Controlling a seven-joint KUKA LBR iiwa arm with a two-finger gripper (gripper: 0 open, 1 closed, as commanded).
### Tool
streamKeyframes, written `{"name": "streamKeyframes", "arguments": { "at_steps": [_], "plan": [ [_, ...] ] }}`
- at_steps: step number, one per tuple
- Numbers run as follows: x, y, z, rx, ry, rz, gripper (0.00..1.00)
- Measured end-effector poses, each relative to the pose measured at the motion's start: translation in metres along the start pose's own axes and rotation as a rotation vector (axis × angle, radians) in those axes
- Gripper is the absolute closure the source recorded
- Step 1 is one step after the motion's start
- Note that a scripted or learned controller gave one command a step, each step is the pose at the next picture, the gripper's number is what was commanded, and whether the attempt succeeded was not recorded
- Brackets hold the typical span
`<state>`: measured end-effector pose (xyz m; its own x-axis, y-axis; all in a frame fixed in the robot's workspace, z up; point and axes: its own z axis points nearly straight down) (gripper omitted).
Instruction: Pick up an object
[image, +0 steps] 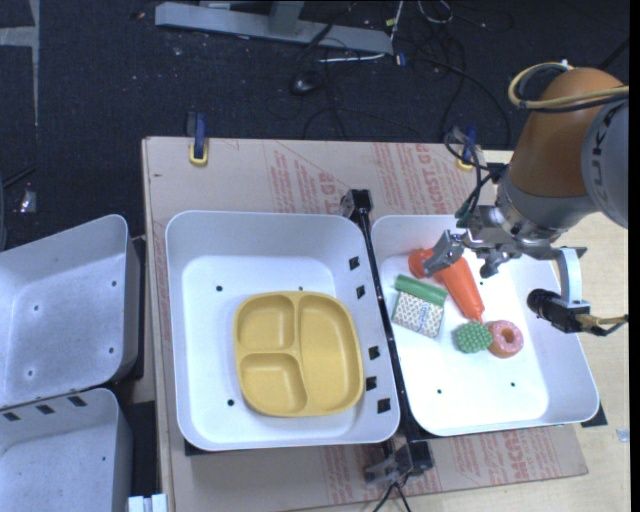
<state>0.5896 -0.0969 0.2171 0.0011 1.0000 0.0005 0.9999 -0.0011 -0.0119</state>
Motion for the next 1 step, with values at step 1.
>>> {"name": "streamKeyframes", "arguments": {
  "at_steps": [1],
  "plan": [
    [0.0001, 0.0025, -0.006, -0.012, -0.001, -0.002, 0.0]
  ]
}}
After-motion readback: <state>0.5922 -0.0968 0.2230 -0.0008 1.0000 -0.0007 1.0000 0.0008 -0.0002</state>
